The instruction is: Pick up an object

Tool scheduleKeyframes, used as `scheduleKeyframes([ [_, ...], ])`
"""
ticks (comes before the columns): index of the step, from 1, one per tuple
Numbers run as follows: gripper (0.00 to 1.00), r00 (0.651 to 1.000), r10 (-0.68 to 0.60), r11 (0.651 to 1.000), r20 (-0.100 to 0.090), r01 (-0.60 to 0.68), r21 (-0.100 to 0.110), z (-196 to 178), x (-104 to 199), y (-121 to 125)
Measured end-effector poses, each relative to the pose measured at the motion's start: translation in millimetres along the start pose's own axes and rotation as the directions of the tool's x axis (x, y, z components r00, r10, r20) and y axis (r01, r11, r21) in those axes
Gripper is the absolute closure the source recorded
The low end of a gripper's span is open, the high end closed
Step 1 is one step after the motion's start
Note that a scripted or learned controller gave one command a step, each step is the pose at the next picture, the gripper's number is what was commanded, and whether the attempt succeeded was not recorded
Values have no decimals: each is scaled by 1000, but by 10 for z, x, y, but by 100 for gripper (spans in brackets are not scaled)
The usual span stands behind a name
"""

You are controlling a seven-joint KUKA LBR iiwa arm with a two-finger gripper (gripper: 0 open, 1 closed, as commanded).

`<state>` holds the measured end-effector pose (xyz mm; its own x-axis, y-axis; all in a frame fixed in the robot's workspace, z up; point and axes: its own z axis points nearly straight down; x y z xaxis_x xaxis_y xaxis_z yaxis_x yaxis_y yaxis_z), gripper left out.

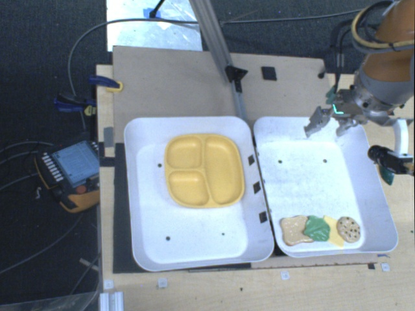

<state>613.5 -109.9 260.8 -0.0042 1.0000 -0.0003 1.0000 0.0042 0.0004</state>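
two white bins (194, 251), one yellow tray (204, 170), four food pieces (320, 229); pincer (331, 124) spread, holding nothing.

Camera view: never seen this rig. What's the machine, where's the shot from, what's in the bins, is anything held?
The shot comes from one fixed camera above the bench, looking down at a slant. The grey robot arm with an orange band reaches in from the right; its two-finger pincer hangs open over the far edge of the right shallow white bin, with nothing between its fingers. The left shallow white bin holds a yellow plastic plate with three compartments. At the right bin's near edge lies a row of toy foods: a tan bread slice, a green leafy piece, a yellow slice and a speckled round cookie.
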Motion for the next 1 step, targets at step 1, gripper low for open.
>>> scheduleKeyframes([
  [1, 0, 1000, 0, 1000, 0, 0, -1, -7, 0, 3],
])
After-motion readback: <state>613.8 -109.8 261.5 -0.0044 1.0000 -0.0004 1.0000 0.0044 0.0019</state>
